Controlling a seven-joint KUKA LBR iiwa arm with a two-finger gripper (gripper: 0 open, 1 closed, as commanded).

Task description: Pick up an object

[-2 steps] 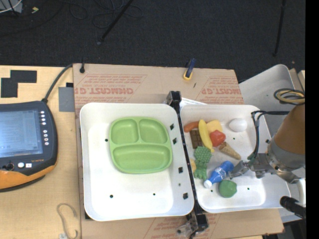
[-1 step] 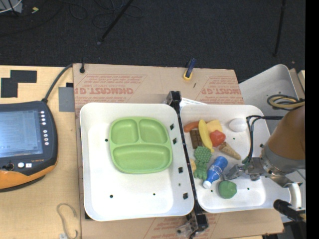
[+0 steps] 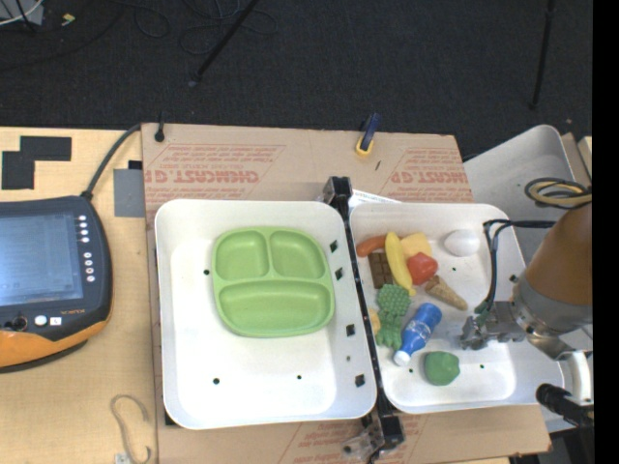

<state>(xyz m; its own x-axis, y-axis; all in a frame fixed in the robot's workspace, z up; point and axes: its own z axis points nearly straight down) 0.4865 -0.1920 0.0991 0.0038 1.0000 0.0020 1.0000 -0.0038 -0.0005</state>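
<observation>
A grey robot arm lowers its gripper (image 3: 476, 334) into the right-hand bin (image 3: 493, 394); whether it is apart or together, I cannot tell. Just left of the gripper lies a green ball (image 3: 442, 367), near a blue bottle (image 3: 417, 332). The ball looks light, smooth, likely to roll; gripping across its middle seems best

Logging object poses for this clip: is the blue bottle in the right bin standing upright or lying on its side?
Lying on its side. The blue bottle shows its full length flat on the right bin floor, white cap end pointing toward the lower left.
</observation>
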